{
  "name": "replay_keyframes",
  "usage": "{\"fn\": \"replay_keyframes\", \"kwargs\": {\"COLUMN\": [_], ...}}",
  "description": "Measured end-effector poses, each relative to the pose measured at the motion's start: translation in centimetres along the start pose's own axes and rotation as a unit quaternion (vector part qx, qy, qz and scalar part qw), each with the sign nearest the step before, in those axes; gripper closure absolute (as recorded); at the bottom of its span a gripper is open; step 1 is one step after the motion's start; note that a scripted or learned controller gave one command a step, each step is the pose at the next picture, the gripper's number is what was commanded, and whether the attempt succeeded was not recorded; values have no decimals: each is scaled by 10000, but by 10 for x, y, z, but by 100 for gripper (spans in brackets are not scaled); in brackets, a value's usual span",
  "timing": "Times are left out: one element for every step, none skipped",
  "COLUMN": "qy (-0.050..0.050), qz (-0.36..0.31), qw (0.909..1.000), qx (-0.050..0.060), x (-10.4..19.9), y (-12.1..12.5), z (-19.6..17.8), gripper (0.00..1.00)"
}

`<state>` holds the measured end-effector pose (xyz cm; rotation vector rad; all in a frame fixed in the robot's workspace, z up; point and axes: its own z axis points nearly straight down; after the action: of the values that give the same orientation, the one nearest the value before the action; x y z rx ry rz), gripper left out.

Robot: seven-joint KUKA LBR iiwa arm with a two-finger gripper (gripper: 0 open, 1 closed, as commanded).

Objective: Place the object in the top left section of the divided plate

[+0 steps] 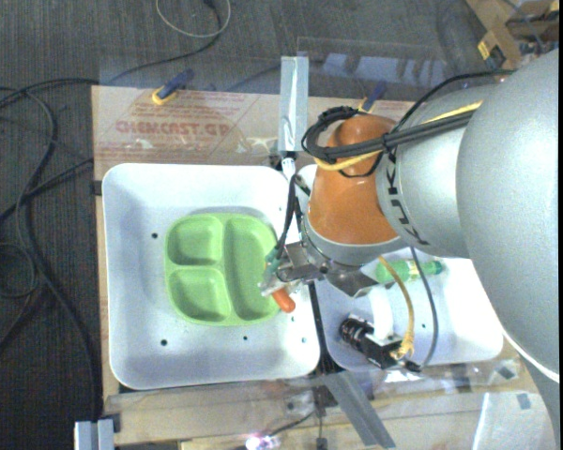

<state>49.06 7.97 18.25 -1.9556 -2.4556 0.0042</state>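
Observation:
A green divided plate (pixel 175 268) lies in the left white bin (pixel 136 345), with two small sections on its left and one long section on its right. My gripper (pixel 282 291) hangs over the plate's right rim, near the wall between the two bins. A small orange object (pixel 284 301) sticks out between its fingertips, and the gripper is shut on it. The top left section (pixel 199 240) of the plate holds nothing. The grey arm with its orange band covers much of the right bin.
The right white bin (pixel 469 340) holds a green object (pixel 418 269), partly hidden behind the wrist. An upright metal post (pixel 294 101) stands behind the bins. Cables lie on the dark floor to the left.

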Motion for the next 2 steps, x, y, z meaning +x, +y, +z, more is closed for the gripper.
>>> {"fn": "replay_keyframes", "kwargs": {"qy": [-8,-1], "qz": [-306,-306], "qw": [9995,9995], "qx": [4,25], "x": [43,43], "y": [21,21], "z": [22,14], "gripper": [100,100]}}
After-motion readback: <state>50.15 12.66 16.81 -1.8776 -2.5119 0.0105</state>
